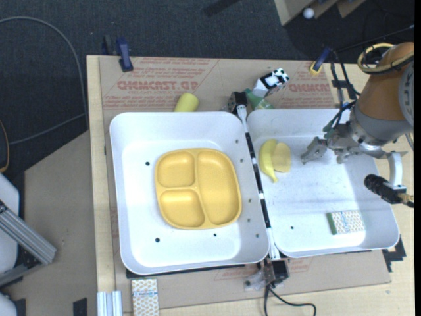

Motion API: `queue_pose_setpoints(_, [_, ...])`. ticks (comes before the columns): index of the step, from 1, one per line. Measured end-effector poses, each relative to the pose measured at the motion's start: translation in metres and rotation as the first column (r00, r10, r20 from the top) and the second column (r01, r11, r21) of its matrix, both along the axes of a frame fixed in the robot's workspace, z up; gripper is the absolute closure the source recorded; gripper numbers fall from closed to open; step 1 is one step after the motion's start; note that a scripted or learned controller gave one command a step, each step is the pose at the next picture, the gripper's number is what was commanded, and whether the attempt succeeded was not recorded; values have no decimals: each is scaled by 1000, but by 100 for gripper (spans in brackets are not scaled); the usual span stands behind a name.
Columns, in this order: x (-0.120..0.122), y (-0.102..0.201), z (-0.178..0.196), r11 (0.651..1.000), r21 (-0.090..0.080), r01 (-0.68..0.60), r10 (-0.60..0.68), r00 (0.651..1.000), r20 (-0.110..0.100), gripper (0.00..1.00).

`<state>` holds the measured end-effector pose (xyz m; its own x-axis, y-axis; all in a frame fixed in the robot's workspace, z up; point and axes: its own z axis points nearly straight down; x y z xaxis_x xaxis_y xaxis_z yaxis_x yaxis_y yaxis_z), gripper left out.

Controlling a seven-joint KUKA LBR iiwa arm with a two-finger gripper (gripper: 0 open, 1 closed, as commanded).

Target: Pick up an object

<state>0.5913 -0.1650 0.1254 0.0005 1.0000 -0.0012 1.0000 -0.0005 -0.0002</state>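
Banana (273, 158) at left edge of right bin (309, 239), frame centre — long axis roughly vertical in frame. Gripper (317, 151) just right of it, near, not touching. Finger state: cannot tell.

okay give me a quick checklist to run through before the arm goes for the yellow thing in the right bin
1. Target in view: pale yellow banana-shaped object lies at the left side of the shallow white right bin: ok.
2. Target free of neighbours: small green-and-white patterned sponge lies well apart: ok.
3. Gripper holds nothing: ok.
4. Gripper over target: it sits to the right of it: not ok.
5. Finger opening: cannot tell.
6. Yellow divided plastic plate stays in the left bin, out of the path: ok.
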Motion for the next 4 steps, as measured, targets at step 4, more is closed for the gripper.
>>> queue_pose_setpoints(4, [31,54,-34,1000,3,-1,1,1000,16,0])
